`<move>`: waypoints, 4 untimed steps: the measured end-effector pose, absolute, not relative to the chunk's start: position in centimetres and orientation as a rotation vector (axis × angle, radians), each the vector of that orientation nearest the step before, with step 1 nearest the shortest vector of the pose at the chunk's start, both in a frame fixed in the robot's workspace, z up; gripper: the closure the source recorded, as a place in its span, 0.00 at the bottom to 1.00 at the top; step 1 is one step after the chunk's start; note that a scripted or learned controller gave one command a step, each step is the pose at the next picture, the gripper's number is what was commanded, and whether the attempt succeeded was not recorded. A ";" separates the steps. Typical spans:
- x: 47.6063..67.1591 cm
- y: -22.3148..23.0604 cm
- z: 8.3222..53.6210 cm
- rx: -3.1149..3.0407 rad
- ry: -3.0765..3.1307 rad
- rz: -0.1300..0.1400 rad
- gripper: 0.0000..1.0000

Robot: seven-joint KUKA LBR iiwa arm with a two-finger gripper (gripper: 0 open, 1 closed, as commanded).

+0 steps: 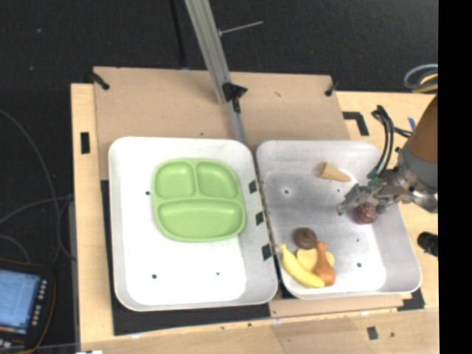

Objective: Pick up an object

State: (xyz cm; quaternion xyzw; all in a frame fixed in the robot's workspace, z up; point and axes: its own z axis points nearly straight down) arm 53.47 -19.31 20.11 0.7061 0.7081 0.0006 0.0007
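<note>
Purple object [365, 212] right beneath tool [366, 198], right bin [295, 175]

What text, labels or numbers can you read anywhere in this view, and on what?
None can be read.
The blue-lit screen of the handheld device at the lower left shows some content, too small and blurred to read.
The green divided plate, both white bins and the food items by the hand bear no visible markings.
</note>
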 end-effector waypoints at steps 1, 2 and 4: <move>53.5 -19.3 20.1 2.218 2.223 0.002 0.00; 53.9 -19.8 15.7 2.222 2.222 -0.004 0.00; 54.0 -20.0 11.9 2.224 2.213 0.002 1.00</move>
